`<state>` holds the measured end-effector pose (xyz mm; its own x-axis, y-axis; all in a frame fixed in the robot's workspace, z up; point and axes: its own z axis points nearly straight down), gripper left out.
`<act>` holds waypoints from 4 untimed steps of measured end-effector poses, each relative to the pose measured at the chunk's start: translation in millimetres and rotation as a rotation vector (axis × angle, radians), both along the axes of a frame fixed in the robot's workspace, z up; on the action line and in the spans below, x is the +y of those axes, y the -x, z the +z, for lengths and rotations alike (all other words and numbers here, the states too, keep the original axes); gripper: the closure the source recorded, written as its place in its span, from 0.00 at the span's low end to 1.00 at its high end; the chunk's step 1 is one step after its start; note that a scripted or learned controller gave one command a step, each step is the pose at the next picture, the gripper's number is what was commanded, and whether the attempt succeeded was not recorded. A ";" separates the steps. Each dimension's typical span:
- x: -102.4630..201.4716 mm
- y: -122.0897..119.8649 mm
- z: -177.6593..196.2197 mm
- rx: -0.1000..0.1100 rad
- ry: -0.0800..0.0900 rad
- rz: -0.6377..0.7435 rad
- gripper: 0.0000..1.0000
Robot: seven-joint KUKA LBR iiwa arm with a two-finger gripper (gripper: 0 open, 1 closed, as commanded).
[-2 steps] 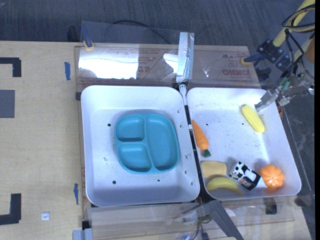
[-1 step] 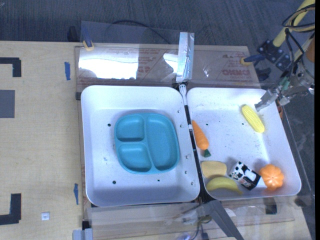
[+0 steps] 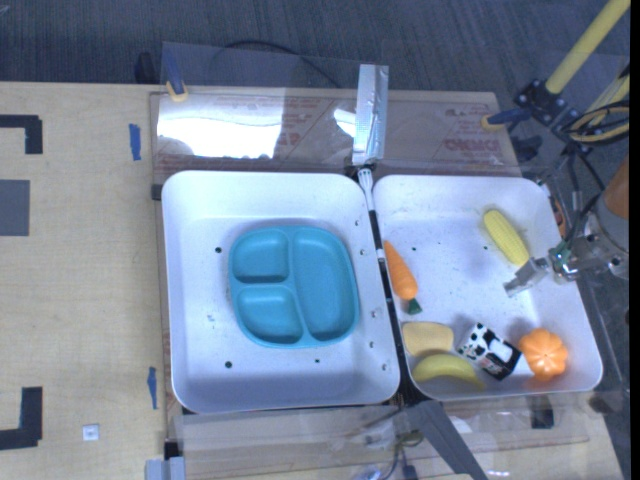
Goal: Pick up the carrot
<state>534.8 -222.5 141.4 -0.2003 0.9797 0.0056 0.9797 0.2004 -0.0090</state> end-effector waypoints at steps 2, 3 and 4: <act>79.8 -13.0 84.1 -0.011 0.007 -0.430 1.00; 98.5 11.5 -55.7 -0.010 0.007 -0.717 1.00; 117.6 -14.4 55.3 -0.008 0.011 -1.079 1.00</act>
<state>549.1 -104.9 196.7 0.7693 0.6389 -0.0021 0.6389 -0.7693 0.0015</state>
